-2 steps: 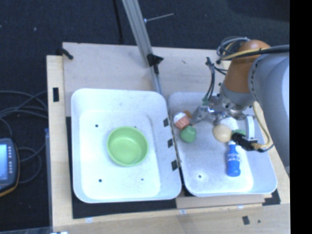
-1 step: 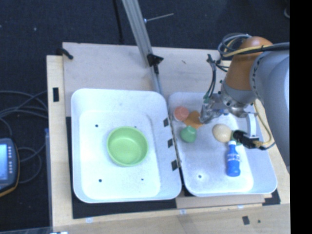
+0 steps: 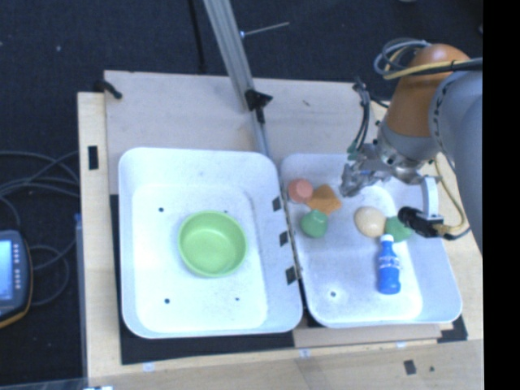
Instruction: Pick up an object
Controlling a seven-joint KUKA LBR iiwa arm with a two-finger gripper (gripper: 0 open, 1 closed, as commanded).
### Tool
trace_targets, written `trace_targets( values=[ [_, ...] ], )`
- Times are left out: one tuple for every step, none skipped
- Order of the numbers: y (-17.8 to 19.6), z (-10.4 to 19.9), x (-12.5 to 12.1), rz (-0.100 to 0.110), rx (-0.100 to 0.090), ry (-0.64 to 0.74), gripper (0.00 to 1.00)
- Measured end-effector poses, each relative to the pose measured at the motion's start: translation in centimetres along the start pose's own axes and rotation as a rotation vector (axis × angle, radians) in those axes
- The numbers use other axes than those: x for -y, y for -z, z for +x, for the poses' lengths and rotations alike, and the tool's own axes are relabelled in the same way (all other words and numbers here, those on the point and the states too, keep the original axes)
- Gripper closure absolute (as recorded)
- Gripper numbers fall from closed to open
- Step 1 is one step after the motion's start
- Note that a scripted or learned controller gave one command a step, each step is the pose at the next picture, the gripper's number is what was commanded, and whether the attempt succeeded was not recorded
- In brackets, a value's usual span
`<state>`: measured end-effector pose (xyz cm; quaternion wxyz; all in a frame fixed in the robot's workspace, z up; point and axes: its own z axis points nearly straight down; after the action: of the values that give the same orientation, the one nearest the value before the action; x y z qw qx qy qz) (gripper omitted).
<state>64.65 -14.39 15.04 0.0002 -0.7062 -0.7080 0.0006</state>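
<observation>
Gripper (image 3: 351,184) hovers beside orange block (image 3: 325,199) in right bin (image 3: 435,303) | pincer state: cannot tell | nothing visibly held

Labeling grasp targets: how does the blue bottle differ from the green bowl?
The blue bottle lies on its side in the right bin; the green bowl sits upright, mouth up, in the left bin. The bottle is slim and long with a white cap; the bowl is round, wider and plain. Neither touches another object.
</observation>
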Motion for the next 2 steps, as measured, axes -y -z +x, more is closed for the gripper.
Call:
trace_targets(
  values=[
    [5.8,-0.4,-0.6,-0.002,0.001,0.000,1.00],
    [11.8,-0.1,-0.8,-0.003,0.001,0.000,1.00]
  ],
)
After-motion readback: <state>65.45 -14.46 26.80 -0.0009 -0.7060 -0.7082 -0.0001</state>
